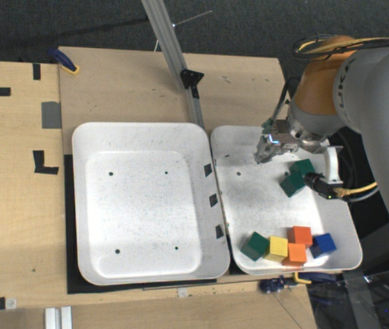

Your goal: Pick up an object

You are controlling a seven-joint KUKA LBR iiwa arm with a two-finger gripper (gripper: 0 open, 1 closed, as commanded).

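Note:
My gripper [268,148] hangs over the upper part of the right bin [249,190], seen from above under the grey arm with its orange band. Nothing shows between its fingers. A dark green block [296,177] lies just right of and below the gripper, apart from it. Along the bin's lower edge sits a cluster: a green block [254,245], a yellow block [278,247], two orange blocks [298,244] and a blue block [323,244].
The left bin [139,204] lies beside the right one, with black clips along the shared rim. A slanted metal pole [170,40] rises behind the bins. The wooden bench [16,184] carries black tape marks at the left.

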